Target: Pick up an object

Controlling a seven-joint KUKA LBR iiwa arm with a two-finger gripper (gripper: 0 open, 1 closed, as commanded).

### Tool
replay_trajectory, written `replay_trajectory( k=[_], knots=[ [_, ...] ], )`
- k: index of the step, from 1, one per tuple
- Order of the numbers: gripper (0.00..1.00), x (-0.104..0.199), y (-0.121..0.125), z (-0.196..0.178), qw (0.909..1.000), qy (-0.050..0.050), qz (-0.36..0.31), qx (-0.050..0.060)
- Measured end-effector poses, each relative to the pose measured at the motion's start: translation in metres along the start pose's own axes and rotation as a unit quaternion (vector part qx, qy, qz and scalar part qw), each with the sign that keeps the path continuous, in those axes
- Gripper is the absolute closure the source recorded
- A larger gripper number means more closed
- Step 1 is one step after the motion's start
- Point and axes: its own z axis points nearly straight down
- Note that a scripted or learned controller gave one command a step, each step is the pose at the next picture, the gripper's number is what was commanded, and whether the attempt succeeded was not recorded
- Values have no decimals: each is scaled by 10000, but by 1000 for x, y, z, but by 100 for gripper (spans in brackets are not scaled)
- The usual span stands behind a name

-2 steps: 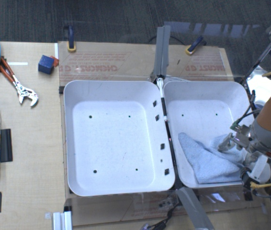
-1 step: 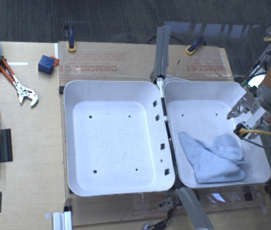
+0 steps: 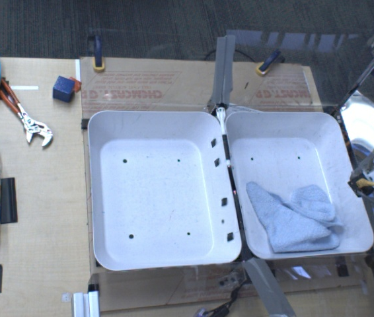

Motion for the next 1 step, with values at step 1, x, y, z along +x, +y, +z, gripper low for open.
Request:
replay_trajectory(
  k=[1],
  knots=[
    [0,-4,7,-3,9998,-5,209,5]
  ],
)
